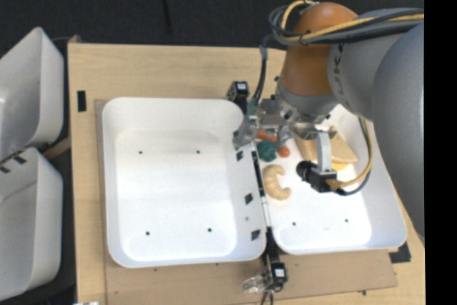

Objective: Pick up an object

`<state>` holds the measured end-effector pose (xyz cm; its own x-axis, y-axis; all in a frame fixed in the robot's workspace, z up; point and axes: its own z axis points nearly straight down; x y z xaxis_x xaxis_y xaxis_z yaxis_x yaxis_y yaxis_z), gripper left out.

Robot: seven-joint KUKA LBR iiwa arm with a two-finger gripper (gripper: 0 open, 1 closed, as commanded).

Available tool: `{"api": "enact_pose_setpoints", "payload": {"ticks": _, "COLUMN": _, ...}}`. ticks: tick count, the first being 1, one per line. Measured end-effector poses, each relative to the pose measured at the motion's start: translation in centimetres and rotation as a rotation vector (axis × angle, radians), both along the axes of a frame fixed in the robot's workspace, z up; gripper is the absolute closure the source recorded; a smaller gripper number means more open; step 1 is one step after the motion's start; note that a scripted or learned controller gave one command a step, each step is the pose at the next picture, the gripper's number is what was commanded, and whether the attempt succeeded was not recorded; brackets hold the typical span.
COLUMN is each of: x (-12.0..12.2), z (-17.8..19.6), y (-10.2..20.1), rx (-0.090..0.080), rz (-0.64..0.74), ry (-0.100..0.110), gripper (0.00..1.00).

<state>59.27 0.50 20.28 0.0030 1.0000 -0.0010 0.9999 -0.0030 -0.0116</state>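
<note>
Hovering low over the right bin point(371, 225), your gripper point(270, 138) sits just above the green object point(266, 150) by the divider, croissant-shaped piece point(276, 182) lying nearer the camera, long axis roughly along the divider; jaw state: cannot tell.

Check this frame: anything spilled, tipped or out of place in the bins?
Nothing stands out. The croissant-shaped piece, a small green item and a tan wedge lie inside the right bin, clustered under the gripper; nothing sits outside it.
</note>
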Motion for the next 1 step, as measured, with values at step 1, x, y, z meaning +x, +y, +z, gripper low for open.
{"api": "enact_pose_setpoints", "payload": {"ticks": 1, "x": 0.57, "z": 1.40, "y": 0.07, "rx": 0.001, "rz": 0.003, "ry": -0.012, "gripper": 1.00}}
